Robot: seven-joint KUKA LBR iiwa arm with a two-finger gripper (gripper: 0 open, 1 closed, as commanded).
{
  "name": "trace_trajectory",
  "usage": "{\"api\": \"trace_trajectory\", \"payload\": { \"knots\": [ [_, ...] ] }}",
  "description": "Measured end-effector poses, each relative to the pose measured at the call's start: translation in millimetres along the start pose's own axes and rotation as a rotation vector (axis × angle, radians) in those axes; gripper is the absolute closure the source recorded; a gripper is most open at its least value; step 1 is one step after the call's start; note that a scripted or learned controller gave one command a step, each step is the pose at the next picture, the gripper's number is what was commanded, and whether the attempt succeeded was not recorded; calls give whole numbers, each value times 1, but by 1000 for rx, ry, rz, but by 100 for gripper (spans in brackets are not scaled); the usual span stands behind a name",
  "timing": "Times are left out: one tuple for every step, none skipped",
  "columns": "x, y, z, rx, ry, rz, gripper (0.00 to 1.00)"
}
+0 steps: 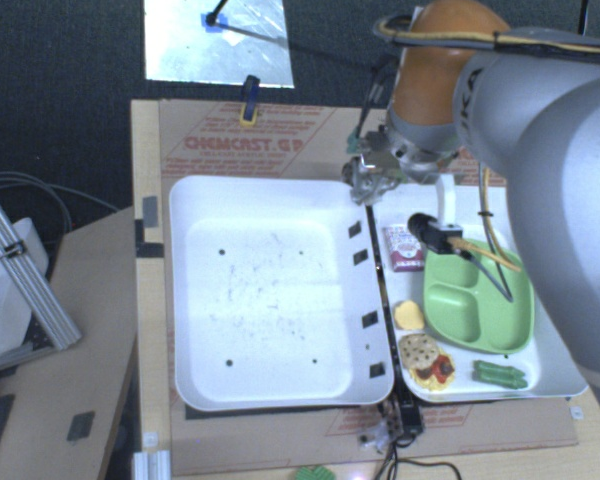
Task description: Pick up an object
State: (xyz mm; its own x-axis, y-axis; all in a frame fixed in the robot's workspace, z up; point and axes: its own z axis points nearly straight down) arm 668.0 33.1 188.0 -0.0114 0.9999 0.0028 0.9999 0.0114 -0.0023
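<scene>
gripper (365, 180) over the right bin's (555, 373) far-left corner | jaws' state: cannot tell | nearest object: pink packet (403, 247) in that bin, just toward the camera and slightly right, long axis near-to-far

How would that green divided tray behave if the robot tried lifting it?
The green tray looks like stiff moulded plastic, so it probably keeps its shape. It seems thin and likely light. Its broad, shallow form could tilt if gripped by one rim, and the smooth surface may slip.
</scene>
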Motion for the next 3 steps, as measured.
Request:
{"api": "trace_trajectory", "payload": {
  "knots": [
    [-43, -31, -160, -19, -4, 12, 100],
    [-124, -108, -315, -23, -7, 18, 100],
    [-46, -143, -219, 3, -1, 2, 100]
  ]
}}
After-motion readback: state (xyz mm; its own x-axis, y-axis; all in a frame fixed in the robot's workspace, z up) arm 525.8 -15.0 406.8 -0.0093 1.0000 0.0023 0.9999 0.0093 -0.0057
